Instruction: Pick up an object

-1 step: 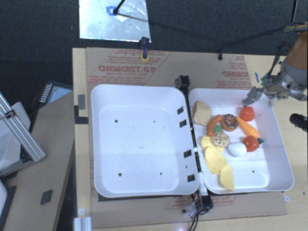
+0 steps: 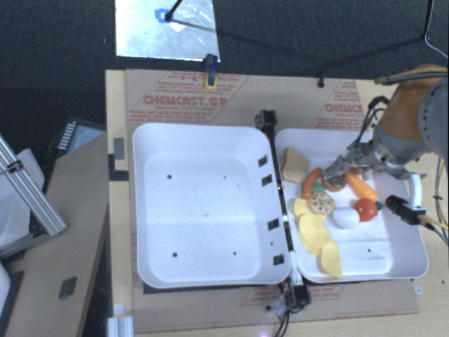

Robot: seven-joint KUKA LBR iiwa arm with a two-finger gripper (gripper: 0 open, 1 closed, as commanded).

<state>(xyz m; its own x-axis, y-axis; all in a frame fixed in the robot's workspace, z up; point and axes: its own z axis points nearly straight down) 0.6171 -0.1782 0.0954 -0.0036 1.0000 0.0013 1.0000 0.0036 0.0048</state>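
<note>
Bench (image 2: 119,209): tan board, centre of frame, topped by a printed cardboard sheet (image 2: 182,97). Resting on it: two white bins, left bin (image 2: 203,209) and right bin (image 2: 393,258), side by side.

A yellow clamp (image 2: 210,72) grips the cardboard sheet (image 2: 189,95) beneath the bins.

The arm (image 2: 414,114) comes in from the right, its orange band above the grey wrist. The wrist bends down and to the left, and the gripper (image 2: 337,173) at its end is lowered, pointing down-left.
</note>
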